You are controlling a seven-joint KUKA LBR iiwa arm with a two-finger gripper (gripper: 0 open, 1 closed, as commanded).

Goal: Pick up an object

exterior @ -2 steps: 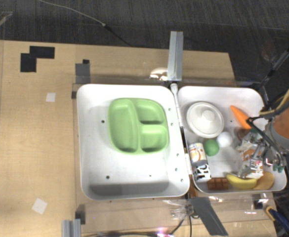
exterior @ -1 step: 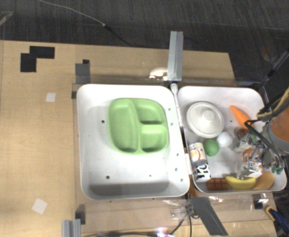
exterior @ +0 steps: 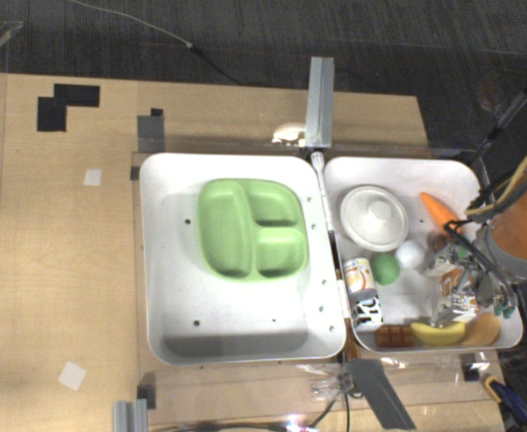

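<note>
The wooden bench carries two white bins. The tool sits low at the right bin's crowded right side, among cables; its grip I cannot make out. Close by lie a banana, carrot, green ball, white bowl and can. The left bin has open floor around a green tray. The arm's orange band is cut off at right.

Green divided plate, white bowl, orange carrot, yellow banana
</note>
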